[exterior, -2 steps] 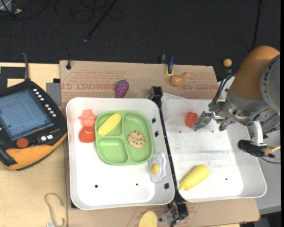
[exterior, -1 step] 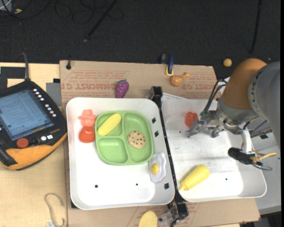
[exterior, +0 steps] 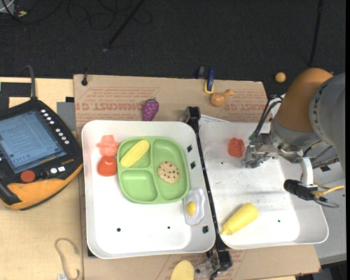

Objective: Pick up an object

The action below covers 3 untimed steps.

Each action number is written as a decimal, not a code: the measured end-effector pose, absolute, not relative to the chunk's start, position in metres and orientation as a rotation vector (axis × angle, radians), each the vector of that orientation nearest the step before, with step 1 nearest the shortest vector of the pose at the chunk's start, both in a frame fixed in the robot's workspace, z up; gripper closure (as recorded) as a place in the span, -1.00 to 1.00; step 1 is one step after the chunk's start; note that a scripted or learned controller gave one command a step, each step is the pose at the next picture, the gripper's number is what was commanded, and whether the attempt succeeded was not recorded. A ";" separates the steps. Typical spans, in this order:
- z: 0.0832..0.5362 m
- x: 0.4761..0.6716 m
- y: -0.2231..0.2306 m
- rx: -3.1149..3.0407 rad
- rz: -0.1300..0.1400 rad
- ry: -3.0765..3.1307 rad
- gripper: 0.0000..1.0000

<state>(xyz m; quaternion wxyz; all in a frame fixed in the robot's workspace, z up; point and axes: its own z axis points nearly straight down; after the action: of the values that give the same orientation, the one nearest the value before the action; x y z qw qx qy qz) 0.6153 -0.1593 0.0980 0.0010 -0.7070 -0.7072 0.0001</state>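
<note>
Red toy [exterior: 236,147], the small object closest to me, lies in the upper left part of the right bin [exterior: 306,233], just beside my gripper [exterior: 252,158] on its left. I cannot see any contact between us. My grey arm [exterior: 315,112] reaches in from the right, its orange band above the wrist, and the gripper hangs low over the bin floor. Whether it is open or closed, I cannot tell from this angle.

A sheet of brown cardboard [exterior: 116,98] lies under both bins. The left bin [exterior: 93,220] sits against the right one. A control pendant [exterior: 26,147] with an orange-edged case rests on the bench to the far left.

Inside the left bin is a green divided plate [exterior: 144,188]. A yellow corn cob [exterior: 134,152] lies in its upper left compartment and a cookie [exterior: 168,171] in its right one. A pink and red toy [exterior: 107,156] stands touching the plate's left edge.

A yellow bottle [exterior: 240,218] lies tilted near the front left corner of the right bin, well apart from my gripper. A fried egg toy [exterior: 192,206] sits at the left bin's right wall. On the cardboard behind the bins are purple grapes [exterior: 150,108] and an orange pear-shaped toy [exterior: 220,97].
</note>
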 end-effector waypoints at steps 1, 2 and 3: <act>0.150 0.607 -0.155 -2.224 -0.002 -2.221 1.00; 0.195 0.610 -0.163 -2.225 -0.002 -2.221 1.00; 0.229 0.610 -0.165 -2.224 -0.002 -2.220 1.00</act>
<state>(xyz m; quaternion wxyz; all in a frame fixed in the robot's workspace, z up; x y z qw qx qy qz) 0.6100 -0.1651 0.2295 -0.0005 -0.7078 -0.7064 -0.0006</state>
